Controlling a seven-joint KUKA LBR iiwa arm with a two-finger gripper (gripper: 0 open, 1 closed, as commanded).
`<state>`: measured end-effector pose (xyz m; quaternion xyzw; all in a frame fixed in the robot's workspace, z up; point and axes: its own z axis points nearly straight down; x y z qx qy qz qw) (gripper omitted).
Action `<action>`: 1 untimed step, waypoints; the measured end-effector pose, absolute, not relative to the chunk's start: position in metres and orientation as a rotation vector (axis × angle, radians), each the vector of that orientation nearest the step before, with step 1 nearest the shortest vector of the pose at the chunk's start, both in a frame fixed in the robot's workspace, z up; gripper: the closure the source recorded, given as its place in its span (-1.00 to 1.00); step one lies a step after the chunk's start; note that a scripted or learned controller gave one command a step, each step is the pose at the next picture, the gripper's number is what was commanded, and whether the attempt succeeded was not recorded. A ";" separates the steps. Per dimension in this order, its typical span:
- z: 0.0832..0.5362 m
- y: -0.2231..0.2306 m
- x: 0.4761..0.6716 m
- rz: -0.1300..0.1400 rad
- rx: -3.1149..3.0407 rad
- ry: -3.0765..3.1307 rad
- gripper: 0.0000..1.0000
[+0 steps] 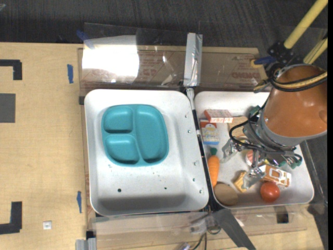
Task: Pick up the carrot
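The carrot (pixel 213 171) lies in the right bin (pixel 307 191), pressed up against that bin's left wall, its length running along the wall with a brown potato-like lump (pixel 226 193) touching its lower end. That spot makes it awkward: the wall takes one side, so any grasp probably has to close along the carrot's free side or across its ends.

The arm (pixel 294 105) hangs over the middle of the right bin, its orange band hiding much of the floor. The gripper (pixel 253 165) points down among the clutter, right of the carrot and apart from it, near a small printed packet (pixel 277 175). Its metal parts blur into the items below, so I cannot tell how wide it stands or whether it has anything; nothing plainly sits in it, and the carrot is certainly not taken.

By count: two white bins; one teal tray (pixel 135 134) with three compartments, alone in the left bin (pixel 104 191); one carrot; one brown lump; one red tomato (pixel 269 191) near the front wall; two small cartons (pixel 210 129) towards the back by the divider; one printed packet. More may sit under the arm.

The pick looks not yet begun; the gripper needs to shift left towards the wall.
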<state>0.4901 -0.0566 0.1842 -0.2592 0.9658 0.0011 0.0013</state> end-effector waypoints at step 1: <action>0.097 -0.093 0.504 -0.008 -0.931 2.987 -1.00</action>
